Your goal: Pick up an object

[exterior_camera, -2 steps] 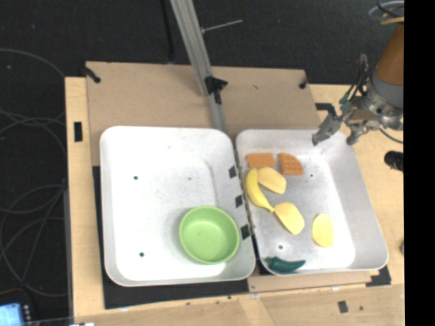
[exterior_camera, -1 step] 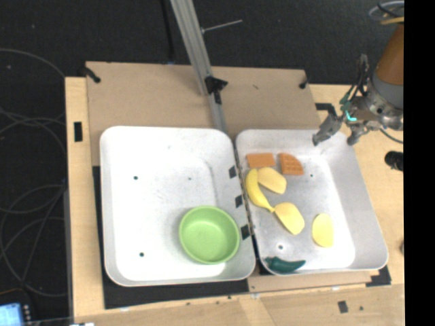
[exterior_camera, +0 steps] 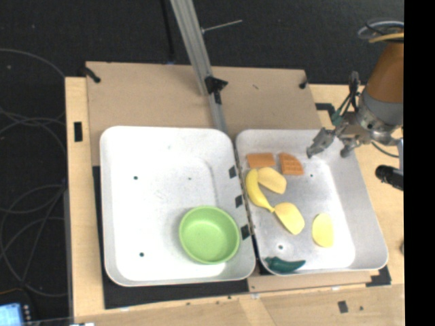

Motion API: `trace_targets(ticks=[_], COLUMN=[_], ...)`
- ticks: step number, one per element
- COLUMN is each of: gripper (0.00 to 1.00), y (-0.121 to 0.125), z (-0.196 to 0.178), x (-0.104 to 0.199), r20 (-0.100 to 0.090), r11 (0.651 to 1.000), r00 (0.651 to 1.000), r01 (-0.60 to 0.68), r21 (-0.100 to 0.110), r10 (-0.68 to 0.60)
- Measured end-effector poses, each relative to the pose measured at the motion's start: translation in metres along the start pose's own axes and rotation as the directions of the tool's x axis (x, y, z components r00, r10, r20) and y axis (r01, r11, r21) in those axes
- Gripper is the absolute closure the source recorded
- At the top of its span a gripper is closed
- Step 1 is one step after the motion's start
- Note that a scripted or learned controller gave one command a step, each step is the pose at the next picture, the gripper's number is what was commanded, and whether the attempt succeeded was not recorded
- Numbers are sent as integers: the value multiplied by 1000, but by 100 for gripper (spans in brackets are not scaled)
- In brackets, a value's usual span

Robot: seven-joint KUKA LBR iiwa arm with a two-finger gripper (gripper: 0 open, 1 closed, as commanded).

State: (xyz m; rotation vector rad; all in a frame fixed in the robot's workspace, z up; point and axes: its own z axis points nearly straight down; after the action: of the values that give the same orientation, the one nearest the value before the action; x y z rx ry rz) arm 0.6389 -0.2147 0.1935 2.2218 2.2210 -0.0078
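Camera view: gripper (exterior_camera: 332, 143) hung open and empty over the right bin's (exterior_camera: 363, 202) far edge.
Recommended: descend squarely on one isolated piece, the yellow slice (exterior_camera: 323, 229), clear of the banana (exterior_camera: 255, 189).

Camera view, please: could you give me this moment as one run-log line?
gripper: open, above right bin far edge, holding nothing | right bin: banana, yellow and orange pieces | left bin: green bowl

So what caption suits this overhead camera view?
Gripper open above right bin of toy food; green bowl in left bin.
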Motion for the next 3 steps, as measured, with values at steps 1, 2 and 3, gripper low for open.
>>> trace_targets(ticks=[1,2,3], gripper=[0,0,100], y=[-10,-11,-9], z=[50,95,80], x=[2,0,-1], r20=[-1,0,1], r11=[1000,1000,1000], r00=[1000,1000,1000], r01=[0,-1,-1], r21=[1,0,-8], r10=[0,1,1])
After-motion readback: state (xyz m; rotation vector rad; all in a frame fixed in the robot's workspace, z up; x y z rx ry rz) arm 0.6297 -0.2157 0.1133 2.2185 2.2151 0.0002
